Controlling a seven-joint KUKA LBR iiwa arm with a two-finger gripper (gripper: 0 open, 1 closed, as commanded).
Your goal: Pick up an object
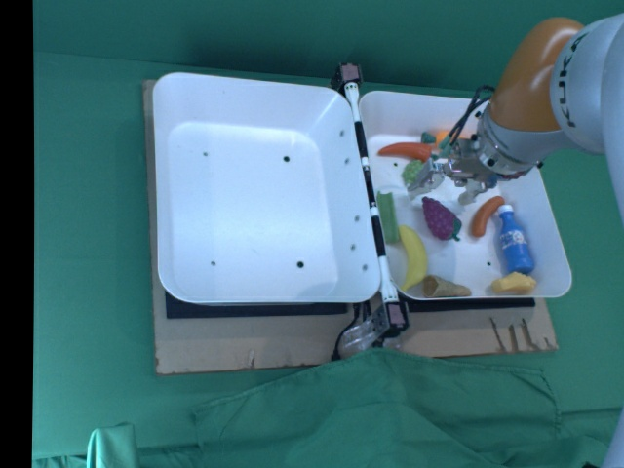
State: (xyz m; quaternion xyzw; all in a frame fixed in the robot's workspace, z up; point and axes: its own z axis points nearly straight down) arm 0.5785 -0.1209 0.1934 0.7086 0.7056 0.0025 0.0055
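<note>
The right bin [552, 252] holds several toy foods. My gripper [446, 185] hangs over the bin's upper middle, open, with nothing between its fingers. A purple eggplant [441, 218] lies just below it and a small green vegetable [413, 172] just to its left. A red chili [404, 150] lies above that, with a bit of orange [444, 135] behind it. An orange sausage [486, 216] and a blue bottle [514, 244] lie to the gripper's lower right. A green cucumber [389, 216], a yellow banana [414, 256], a brown cone [445, 286] and a yellow wedge [514, 283] lie nearer the front.
The left bin [175, 261] sits beside the right one, and a black-and-white striped bar [368, 178] runs between them. Both rest on a cardboard sheet [244, 344] on green cloth. The arm [546, 86] comes in from the upper right.
</note>
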